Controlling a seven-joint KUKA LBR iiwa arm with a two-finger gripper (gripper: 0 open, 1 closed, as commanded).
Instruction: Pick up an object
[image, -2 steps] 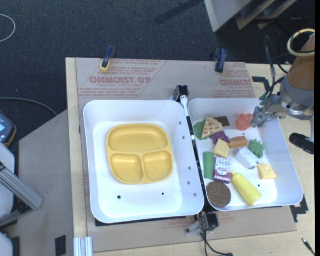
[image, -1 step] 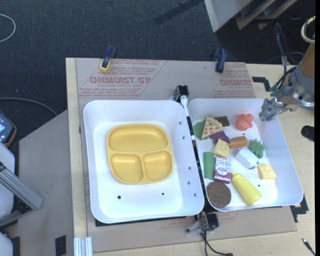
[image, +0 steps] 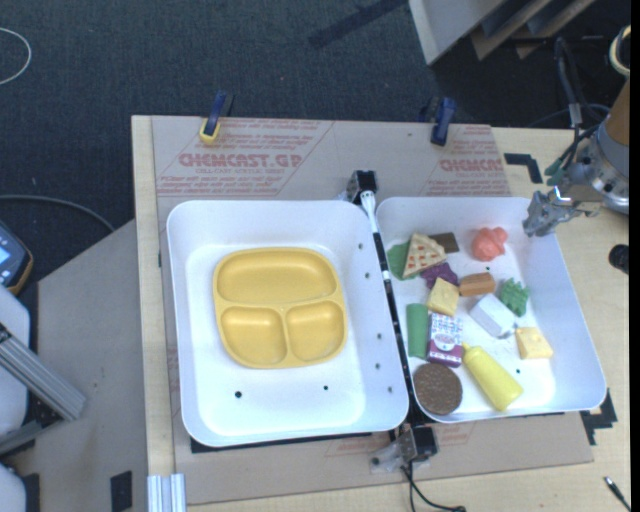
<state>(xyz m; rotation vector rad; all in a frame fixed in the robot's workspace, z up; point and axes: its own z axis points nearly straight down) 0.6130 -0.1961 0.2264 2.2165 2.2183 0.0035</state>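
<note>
Lying diagonal: yellow bottle (image: 492, 378), long axis upper-left to lower-right.

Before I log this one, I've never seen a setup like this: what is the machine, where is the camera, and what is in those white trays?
One camera looks down at a slant on a bench. The robot arm enters at the right; its gripper sits at the upper right rim of the right bin, with nothing visible between its fingers. The left bin holds a yellow divided plate. The right bin holds toy food: a pizza slice, a yellow bottle, a brown round cookie, and more.
</note>
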